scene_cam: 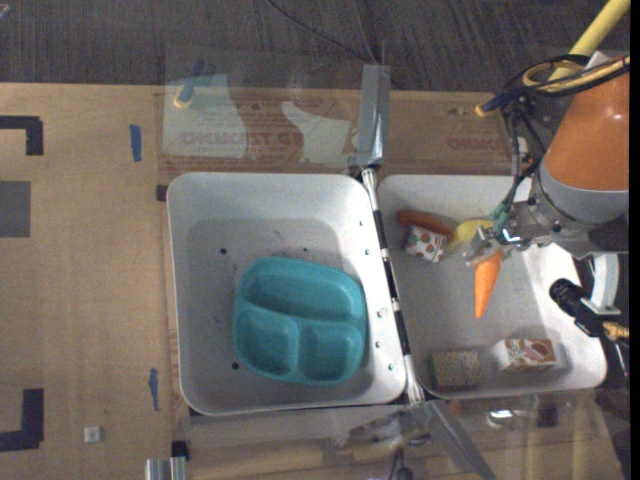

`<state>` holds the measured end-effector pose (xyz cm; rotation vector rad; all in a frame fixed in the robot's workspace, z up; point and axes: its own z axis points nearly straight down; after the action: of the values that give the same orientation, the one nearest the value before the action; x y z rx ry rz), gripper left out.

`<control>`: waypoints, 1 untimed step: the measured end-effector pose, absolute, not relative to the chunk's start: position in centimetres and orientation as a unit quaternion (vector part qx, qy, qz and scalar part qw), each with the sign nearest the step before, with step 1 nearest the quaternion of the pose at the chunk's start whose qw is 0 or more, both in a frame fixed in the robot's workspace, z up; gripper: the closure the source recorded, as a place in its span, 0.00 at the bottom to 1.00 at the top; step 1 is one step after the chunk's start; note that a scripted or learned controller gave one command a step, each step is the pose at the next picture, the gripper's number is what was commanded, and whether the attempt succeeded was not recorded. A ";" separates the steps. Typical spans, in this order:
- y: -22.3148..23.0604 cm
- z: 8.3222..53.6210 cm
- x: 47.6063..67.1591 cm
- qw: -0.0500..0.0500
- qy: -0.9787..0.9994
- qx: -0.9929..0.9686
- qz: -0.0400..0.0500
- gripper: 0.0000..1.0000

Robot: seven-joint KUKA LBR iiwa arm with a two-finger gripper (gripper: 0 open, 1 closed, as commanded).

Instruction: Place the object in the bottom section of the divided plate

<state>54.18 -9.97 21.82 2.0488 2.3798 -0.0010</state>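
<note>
My gripper [492,244] sat over the right bin [590,368], at about three o'clock from the teal divided plate [298,320] in the left bin [190,268], and it was closed on the thick top end of the orange toy carrot [485,283], whose tip hung down toward six o'clock. I judged the carrot light, stiff and a little slick, its taper likely to slide, so the broad end seemed the right hold; the plate's bottom section lay toward six o'clock
</note>
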 end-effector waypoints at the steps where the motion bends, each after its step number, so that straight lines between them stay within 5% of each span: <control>1: -1.3 26.1 55.4 0.001 0.740 0.673 0.000 1.00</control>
<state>55.39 -1.31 26.09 2.1124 2.3228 0.0015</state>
